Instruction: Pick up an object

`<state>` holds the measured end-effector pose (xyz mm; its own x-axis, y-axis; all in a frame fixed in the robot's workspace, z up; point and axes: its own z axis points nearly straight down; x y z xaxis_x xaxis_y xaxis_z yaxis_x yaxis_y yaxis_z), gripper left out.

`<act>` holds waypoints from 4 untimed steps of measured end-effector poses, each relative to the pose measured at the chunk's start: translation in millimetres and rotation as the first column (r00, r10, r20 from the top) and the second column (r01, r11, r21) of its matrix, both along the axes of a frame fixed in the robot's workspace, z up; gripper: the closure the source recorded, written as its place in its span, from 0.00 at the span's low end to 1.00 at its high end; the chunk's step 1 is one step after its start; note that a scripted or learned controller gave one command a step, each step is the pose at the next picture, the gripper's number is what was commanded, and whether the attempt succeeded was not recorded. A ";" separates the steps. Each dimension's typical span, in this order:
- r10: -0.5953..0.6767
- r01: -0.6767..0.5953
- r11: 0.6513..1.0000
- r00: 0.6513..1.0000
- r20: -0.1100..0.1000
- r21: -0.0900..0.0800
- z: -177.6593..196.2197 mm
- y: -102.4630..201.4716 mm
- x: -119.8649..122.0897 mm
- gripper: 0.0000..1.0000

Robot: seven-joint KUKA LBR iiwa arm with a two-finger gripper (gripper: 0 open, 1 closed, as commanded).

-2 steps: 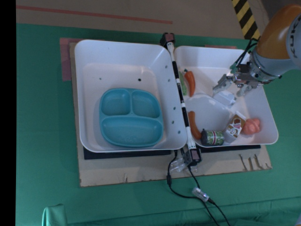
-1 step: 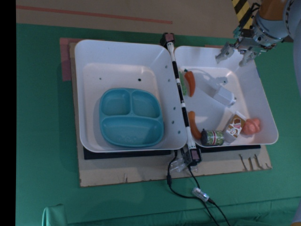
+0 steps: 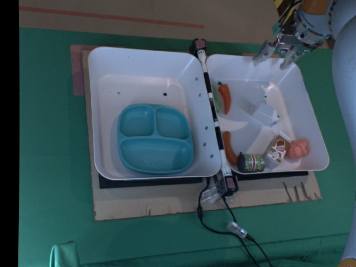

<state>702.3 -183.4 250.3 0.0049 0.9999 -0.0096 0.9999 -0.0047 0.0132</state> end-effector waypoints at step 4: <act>-0.010 0.011 1.000 0.999 0.031 -0.018 111.1 -6.6 2.1 1.00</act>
<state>704.4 -190.0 361.4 0.0157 0.9995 -0.0275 0.9989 -0.0145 0.0439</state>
